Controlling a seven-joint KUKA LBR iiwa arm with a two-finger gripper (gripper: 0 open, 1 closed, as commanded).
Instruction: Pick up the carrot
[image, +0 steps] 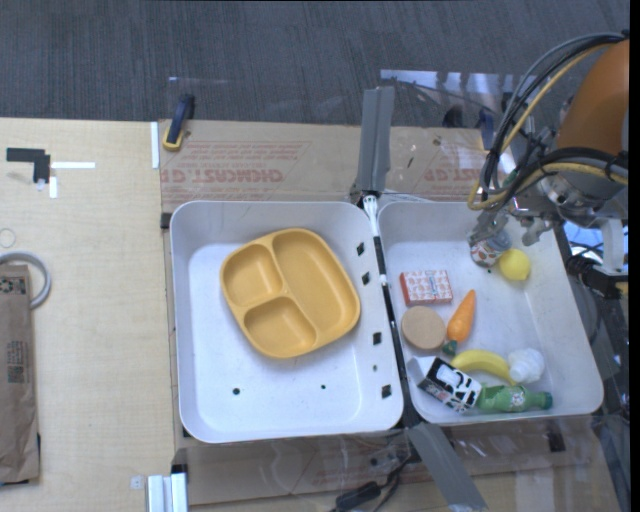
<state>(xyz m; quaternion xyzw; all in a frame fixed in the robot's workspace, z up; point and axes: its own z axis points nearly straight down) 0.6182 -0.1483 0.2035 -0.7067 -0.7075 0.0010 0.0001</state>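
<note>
The orange carrot lies on the floor of the right bin, near its middle, tilted with its thick end toward the back. A red and white box sits to its left and a tan round disc is by its lower end. My gripper hangs over the back part of the right bin, up and to the right of the carrot and well apart from it. A yellow lemon rests just right of the gripper.
In front of the carrot lie a banana, a white lump, a green bottle and a black and white item. The left bin holds a yellow divided plate. Cables and the arm crowd the upper right.
</note>
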